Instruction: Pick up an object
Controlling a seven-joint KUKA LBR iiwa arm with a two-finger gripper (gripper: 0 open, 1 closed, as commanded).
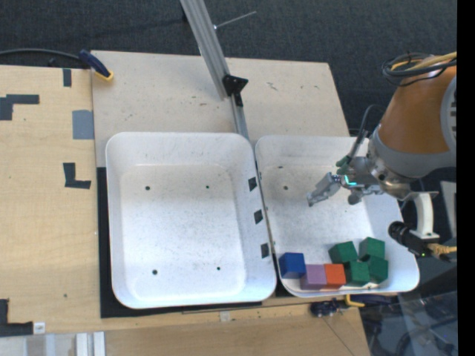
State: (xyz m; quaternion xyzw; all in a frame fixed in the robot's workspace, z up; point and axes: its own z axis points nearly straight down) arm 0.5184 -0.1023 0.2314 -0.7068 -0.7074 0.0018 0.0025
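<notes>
- Tabletop (178,87): pale wood, bearing 2 shallow white bins side by side.
- Left bin (119,154): white, speckled floor.
- Right bin (297,150): held every block, all crowded into its near corner.
- Blue block (292,264): leftmost of the cluster, beside the bin's left wall.
- Purple block (316,275): touching the blue one and the orange one.
- Orange block (335,274): between purple and the green pile.
- Green blocks (361,260): about 4, heaped and touching at the right end.
- Hand (320,193): hung over the bare middle of the right bin, well apart from the cluster, pointing left; whether it was released or clenched could not be told. Nothing was seen in it.
- Handling, judged: blocks looked small, rigid and light, with flat faces suited to a pinch on 2 opposite sides; likely smooth enough to slip if caught by an edge.
- Best hold, judged: the blue block, whose free sides offered room; the packed neighbours left little gap.
</notes>
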